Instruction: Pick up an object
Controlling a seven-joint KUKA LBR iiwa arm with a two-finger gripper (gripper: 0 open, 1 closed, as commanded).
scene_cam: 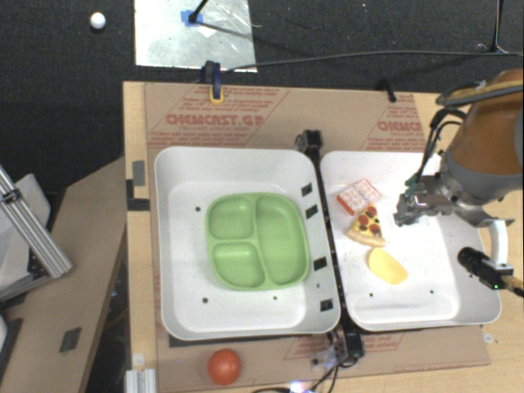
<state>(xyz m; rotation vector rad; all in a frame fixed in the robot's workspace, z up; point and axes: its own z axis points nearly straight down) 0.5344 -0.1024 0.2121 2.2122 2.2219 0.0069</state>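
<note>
Right bin (471, 301), white and shallow — contents: three small toy food pieces grouped toward its left half. Item one, a red-and-white packet (359, 196), flat, lying nearest the bin's far-left corner; likely light and stiff, its printed face probably slick, best taken across its short edges. Item two, a pizza slice (367, 228), wedge-shaped with red dots on a yellow top and a pale crust, lying just below the packet and close to touching it; judged light, rigid plastic, low in profile, so a hold across the two straight sides looks the surest. Item three, a yellow piece (386, 266), smooth and rounded, lying apart from the slice toward the bin's near side; probably slippery and apt to squirt out of a pinch unless taken across its narrow middle. None looks fragile or heavy. Gripper (407, 209) — positioned over the right bin just beside the slice and packet, to their right; whether it is apart or together cannot be told from this angle, and nothing is seen held in it. Left bin (176, 170) — holds a green divided tray (257, 241). Bench front edge — an orange-red ball (223, 366), outside both bins.
</note>
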